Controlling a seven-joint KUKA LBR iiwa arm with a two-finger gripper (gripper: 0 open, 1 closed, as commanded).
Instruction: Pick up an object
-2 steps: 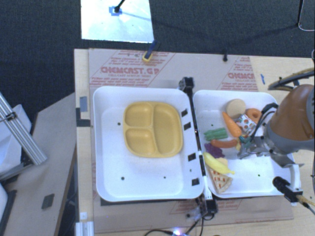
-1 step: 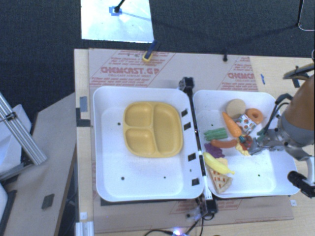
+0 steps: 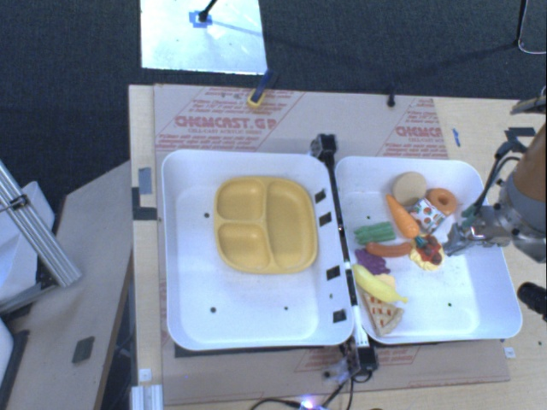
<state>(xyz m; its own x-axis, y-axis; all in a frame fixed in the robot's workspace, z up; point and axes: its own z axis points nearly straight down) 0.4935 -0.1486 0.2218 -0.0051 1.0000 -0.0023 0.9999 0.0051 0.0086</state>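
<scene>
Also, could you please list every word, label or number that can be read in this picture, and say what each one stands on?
"CHEMCAST GP": red print on the brown protective sheet under the bins, above the left bin.
The same red print repeats on that sheet above the right bin, at an angle and too blurred to read with certainty.
The small patterned carton among the toy food: its markings are too small to read.

Divided tray [image 3: 263,225]: yellow plastic, smooth, matt. Both bins [image 3: 188,254]: white plastic, slightly glossy. Desk [image 3: 359,118]: pale board under printed protective film.
</scene>
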